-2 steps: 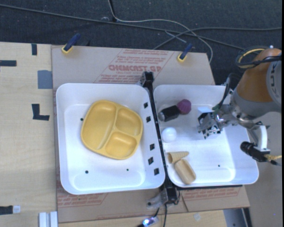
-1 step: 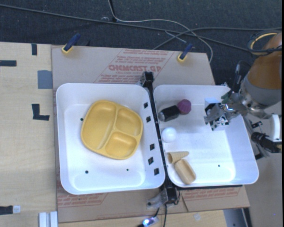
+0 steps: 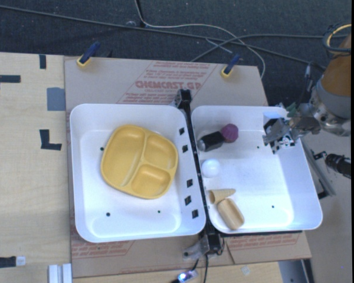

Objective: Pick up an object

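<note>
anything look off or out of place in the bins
Nothing stands out. The yellow plate lies flat in the left bin; the small objects in the right bin sit loose, none spilled or broken.

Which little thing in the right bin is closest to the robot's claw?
The purple ball, near the bin's top edge. It lies closer to the end effector than the white ball or the tan pieces do.

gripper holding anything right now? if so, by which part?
Nothing shows between the fingers of the two-finger gripper. It sits over the upper right corner of the right white bin, apart from the purple-headed black-handled object and the small white ball.
</note>
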